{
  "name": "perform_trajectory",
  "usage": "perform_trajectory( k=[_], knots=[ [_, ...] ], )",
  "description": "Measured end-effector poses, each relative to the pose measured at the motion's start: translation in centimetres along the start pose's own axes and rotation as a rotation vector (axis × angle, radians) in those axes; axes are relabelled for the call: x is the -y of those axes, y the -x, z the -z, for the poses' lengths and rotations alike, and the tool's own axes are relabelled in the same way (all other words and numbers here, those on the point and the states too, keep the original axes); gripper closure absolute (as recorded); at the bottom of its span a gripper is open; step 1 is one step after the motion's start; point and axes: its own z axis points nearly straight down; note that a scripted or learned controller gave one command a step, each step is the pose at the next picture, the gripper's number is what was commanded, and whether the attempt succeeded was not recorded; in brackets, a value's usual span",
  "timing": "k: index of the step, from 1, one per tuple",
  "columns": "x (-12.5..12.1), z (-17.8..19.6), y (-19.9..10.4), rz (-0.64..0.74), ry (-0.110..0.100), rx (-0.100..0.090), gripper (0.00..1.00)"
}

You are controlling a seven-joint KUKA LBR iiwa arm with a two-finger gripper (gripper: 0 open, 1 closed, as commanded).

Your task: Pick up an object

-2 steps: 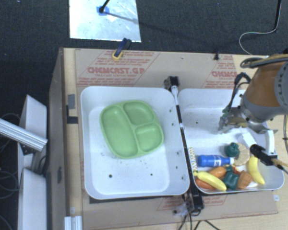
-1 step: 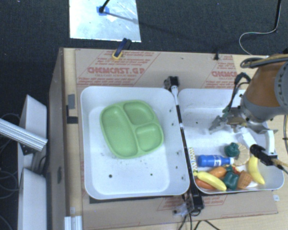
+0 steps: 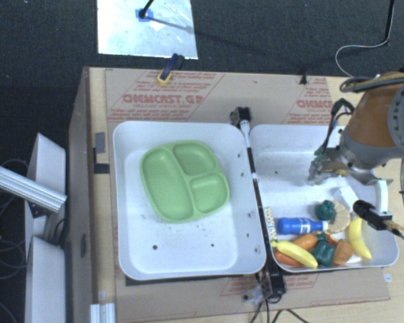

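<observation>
Brown tabletop carries two white bins side by side. Left bin: one green divided plate, lying flat. Right bin: toy food heaped in the near corner, with a blue bottle, two bananas, a teal piece and orange pieces. Pincer low over the right bin's bare floor, beyond the heap, apart from it; finger state cannot be made out.

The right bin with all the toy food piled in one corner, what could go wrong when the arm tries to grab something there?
1. The toy food is crowded against the right bin wall, so the pincer may clip a neighbour or the wall.
2. The bananas and blue bottle overlap other pieces, so a grasp could slip or drag several.
</observation>
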Motion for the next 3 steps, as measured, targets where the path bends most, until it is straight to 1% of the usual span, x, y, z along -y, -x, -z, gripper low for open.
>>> perform_trajectory(
  k=[1,2,3],
  knots=[
    [0.0,0.0,0.0,0.0,0.0,0.0,0.0],
    [-0.1,1.1,0.0,0.001,0.002,0.0,1.0],
    [-0.1,1.1,0.0,0.001,0.002,0.0,0.0]
  ],
)
